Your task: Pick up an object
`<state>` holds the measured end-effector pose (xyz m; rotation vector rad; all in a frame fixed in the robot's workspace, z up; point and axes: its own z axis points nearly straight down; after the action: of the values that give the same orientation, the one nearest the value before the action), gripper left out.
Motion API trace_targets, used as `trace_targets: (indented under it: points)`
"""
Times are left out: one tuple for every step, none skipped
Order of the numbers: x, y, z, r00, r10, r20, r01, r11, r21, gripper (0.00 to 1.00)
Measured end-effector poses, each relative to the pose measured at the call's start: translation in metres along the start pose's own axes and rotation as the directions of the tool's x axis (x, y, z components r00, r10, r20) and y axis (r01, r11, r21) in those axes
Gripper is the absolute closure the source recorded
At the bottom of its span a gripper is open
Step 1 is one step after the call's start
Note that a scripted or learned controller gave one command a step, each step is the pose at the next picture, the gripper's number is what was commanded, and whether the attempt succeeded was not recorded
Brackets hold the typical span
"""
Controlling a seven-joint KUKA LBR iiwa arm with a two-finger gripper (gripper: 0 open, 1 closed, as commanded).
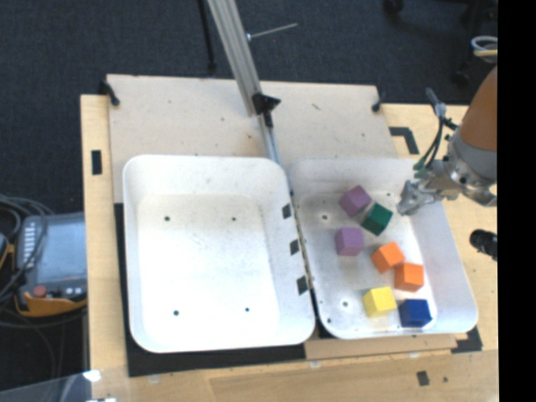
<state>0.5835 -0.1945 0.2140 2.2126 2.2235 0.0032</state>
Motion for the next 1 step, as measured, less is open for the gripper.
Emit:
trace_targets:
  points:
    - [0.0442,-0.0019,-0.0118,1.0,-0.002,-0.003,0.002,1.0,0.003,1.0]
